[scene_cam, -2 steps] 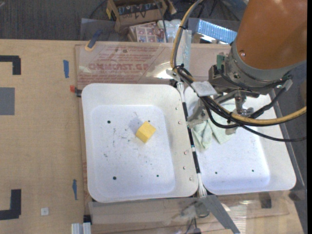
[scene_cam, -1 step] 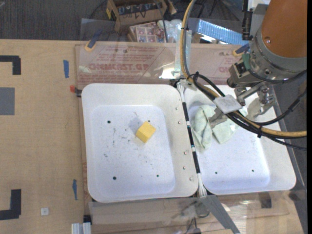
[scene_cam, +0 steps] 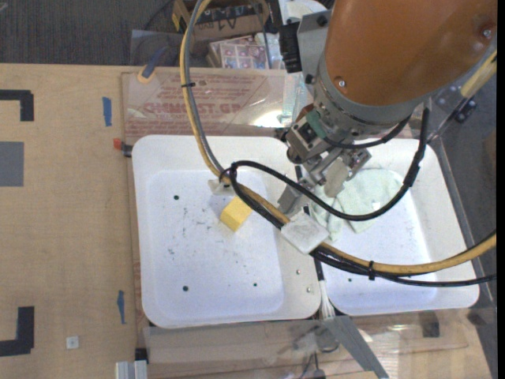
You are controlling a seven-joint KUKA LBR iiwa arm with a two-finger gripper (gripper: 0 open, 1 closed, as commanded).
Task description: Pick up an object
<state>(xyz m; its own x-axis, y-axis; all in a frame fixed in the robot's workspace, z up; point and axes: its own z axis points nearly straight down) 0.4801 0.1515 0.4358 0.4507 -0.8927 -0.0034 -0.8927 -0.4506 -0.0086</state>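
You are looking down at a small yellow block [scene_cam: 234, 214], a cube-like piece with a paler top face, lying tilted in the left bin [scene_cam: 158, 290], toward that bin's right edge and nearer its far edge than its near one. The bin floor around it is speckled with dark marks. A small pale square object [scene_cam: 304, 232] sits on the ridge where the two bins meet. In the right bin [scene_cam: 442, 275], toward its far left corner, lies a crumpled pale green cloth [scene_cam: 364, 192]. The gripper [scene_cam: 312, 192] hangs over the ridge beside the cloth; you cannot tell how its tips are set. Black and yellow cables [scene_cam: 347, 259] loop across both bins.
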